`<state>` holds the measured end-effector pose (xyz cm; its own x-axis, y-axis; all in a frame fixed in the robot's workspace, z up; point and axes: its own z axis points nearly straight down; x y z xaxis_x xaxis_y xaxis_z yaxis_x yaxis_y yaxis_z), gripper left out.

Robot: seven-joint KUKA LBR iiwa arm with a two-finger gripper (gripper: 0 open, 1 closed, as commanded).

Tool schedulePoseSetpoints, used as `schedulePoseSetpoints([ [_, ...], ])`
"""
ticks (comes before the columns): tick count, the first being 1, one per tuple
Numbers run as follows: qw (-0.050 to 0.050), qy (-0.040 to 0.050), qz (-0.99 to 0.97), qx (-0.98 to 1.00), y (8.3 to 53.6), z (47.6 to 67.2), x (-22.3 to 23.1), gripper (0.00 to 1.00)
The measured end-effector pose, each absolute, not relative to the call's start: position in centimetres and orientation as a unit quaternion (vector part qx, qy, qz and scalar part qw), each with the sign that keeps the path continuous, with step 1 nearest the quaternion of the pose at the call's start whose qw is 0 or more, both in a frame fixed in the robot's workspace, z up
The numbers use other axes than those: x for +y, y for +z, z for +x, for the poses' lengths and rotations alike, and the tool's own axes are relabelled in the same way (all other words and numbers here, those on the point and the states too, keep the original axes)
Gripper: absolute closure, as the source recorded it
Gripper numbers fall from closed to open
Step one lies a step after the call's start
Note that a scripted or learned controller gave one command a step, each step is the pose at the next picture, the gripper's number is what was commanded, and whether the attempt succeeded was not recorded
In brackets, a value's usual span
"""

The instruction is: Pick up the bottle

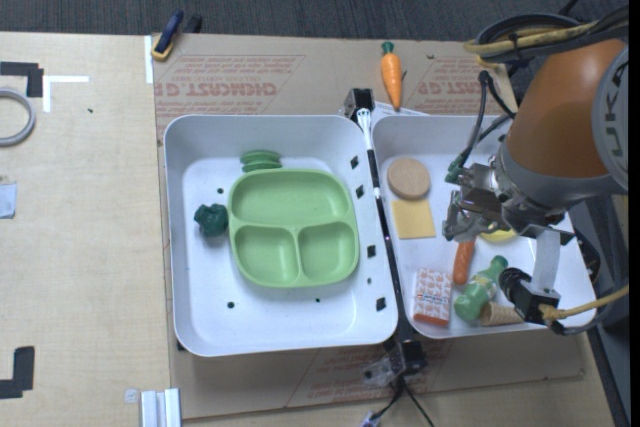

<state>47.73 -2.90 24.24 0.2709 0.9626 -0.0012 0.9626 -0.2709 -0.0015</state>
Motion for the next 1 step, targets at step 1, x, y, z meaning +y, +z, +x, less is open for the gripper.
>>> schedulePoseSetpoints([
  [1, 0.001, 0.0014, -0.851, -0.526, 23.16, 47.69, -5.38, 1.00],
])
